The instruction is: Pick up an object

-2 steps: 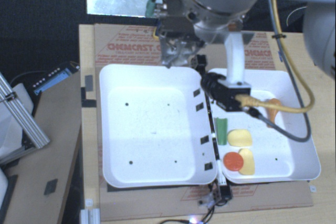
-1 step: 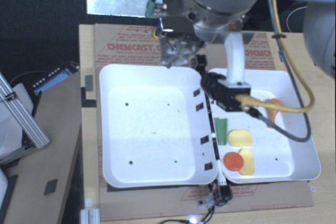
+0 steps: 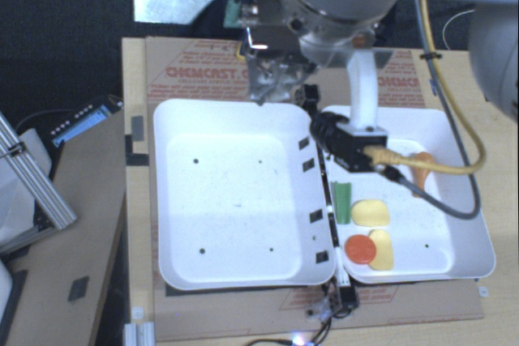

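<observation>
Yellow, orange and green pieces clustered low-left in right shallow white plastic bin (image 3: 454,255): pale yellow rounded plastic lump (image 3: 371,212), round orange-red plastic disc (image 3: 361,249), thin green plastic stick (image 3: 341,202) against dividing wall. Hand (image 3: 276,85) high above, over far rim of left white bin (image 3: 235,198); opening impossible to tell, nothing visibly held. Best bet: target yellow lump, descend vertically, avoid wall.

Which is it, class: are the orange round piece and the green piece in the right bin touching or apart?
Apart: the camera view shows white bin floor between the orange round piece and the green piece.
</observation>
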Robot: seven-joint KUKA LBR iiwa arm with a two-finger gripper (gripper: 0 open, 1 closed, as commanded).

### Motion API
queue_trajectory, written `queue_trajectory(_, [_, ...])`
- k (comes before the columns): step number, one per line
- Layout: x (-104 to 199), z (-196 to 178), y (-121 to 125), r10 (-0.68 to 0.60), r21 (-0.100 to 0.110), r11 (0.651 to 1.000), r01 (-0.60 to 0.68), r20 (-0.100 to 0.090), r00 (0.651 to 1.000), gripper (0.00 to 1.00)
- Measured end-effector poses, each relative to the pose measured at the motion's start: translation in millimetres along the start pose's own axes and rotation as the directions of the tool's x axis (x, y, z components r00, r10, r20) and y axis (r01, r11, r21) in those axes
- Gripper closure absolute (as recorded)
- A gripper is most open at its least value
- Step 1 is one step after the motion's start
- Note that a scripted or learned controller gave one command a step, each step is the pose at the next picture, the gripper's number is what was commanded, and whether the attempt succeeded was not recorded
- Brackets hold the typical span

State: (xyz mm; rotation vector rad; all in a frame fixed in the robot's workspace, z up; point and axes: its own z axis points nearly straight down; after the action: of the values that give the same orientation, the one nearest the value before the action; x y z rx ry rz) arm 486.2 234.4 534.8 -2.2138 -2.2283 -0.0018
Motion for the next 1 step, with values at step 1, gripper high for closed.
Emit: queue_trajectory(1, [0.0,0.0,0.0,0.0,0.0,1.0,0.0,0.0,1.0,1.0])
